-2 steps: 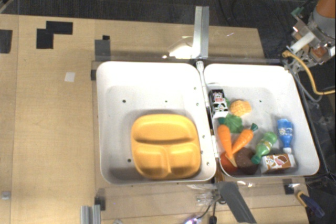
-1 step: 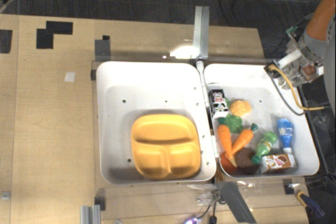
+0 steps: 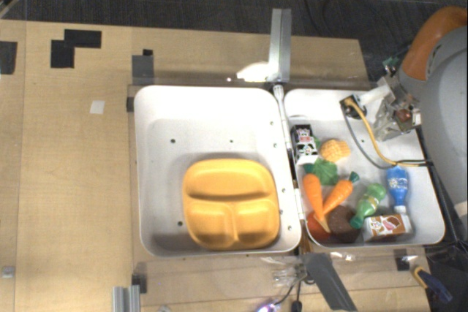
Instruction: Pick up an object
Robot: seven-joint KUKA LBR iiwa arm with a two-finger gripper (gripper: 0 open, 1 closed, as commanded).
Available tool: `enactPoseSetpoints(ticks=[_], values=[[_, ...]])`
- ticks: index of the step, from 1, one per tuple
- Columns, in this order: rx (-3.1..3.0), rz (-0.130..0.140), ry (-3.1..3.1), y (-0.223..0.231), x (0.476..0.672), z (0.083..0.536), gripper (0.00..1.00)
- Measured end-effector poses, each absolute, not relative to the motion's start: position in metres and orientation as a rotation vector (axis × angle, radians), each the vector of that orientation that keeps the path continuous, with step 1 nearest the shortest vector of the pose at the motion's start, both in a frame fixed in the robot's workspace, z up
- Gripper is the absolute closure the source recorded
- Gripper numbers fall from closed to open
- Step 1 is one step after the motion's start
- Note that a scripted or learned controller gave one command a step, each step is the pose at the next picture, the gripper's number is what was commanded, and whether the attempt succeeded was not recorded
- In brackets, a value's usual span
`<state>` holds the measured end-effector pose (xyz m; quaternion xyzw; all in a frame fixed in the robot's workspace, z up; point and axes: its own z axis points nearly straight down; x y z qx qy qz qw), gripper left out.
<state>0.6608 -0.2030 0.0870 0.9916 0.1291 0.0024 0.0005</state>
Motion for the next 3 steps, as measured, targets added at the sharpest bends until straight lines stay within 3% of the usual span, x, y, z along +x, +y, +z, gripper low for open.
enactPoseSetpoints(ticks=[1,2,3], values=[[3.106,0.010,0.461,-0.200,0.656,0.216,1.00],[3.123,0.010,0.328,-0.204,0.656,0.088,1.00],[3.120,0.010,0.364,-0.204,0.657,0.187,1.00]])
